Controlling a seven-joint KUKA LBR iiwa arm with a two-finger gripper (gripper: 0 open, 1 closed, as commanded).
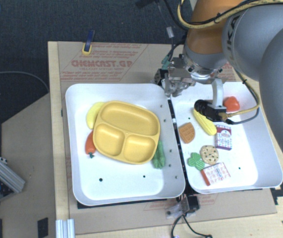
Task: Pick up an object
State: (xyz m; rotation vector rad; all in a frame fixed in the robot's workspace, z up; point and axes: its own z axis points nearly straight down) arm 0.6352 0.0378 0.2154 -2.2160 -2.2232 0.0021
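So, approach phase, nothing picked up. The gripper (172, 87) hung at upper centre of the frame, over the top end of the seam where the left white bin (121, 180) and the right white bin (253, 150) met. I couldn't tell whether it was apart or together, as the wrist blocked the view. Nothing showed in its grasp.

Likely candidates were in the right bin, just below the gripper:
- yellow corn cob (204, 121), lying at a slant, near the bin's top
- brown oval biscuit (186, 132), just beside the seam-side wall
- round chocolate-chip cookie (209, 154), touching a small green leaf-shaped piece (196, 161)
- red tomato (231, 103), further right, close under the wrist hardware
- small red-and-white carton (223, 136) and flat red-and-white packet (215, 173)

My call on the next move: shift down-frame and slightly right, then descend on the corn cob. It looked the bulkiest and had bare floor on its lower left.

The biscuit looked risky, being flat and tight to the wall. The right bin's right half was mostly bare, so there was good room there.

The left bin was crowded: a yellow three-compartment plastic tray (126, 132) covered most of the middle. A yellow banana-like piece (93, 114), a red-orange pepper (90, 144) and a green leafy piece (158, 155) sat tucked against its edges. Poor finger access.
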